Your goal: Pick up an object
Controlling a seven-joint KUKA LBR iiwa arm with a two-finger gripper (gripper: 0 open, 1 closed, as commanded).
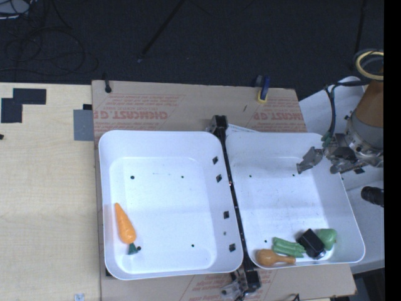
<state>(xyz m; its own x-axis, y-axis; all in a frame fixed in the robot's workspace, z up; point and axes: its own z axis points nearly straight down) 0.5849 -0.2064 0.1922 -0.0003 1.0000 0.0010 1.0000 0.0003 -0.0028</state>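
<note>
The things on offer for picking lie mostly in the right bin [351, 212], clustered at its near edge: a green pod-like toy [288, 247], a black block [311, 242] resting partly on it and on a lighter green piece [326, 236], and a tan pear-shaped toy [274, 258] just beside the pod, against the bin's near rim. One more candidate, an orange carrot [124, 224] with a dark green stub, lies apart in the left bin [106, 168], close to that bin's far-left wall.

The gripper [321, 157] hangs over the right bin's back right part, well apart from the cluster and not touching any object. Its fingers appear spread, with nothing between them. Above it, the arm's orange band [372, 106] shows at the bin's right side.

As I judge it, the task has hardly begun: no object is lifted or gripped, and all rest on the bin floors. What is left is the whole pick: choosing a target, travelling over it, descending, closing and lifting. The crowded cluster may make a clean grasp harder than the lone carrot would.

Both bins sit on a sheet of brown cardboard [188, 105] printed with red lettering, held by a blue clamp [264, 88] behind the right bin. The cardboard lies on a pale wooden bench [44, 187], and beyond it the floor is dark, with cables [37, 5] trailing across.
</note>
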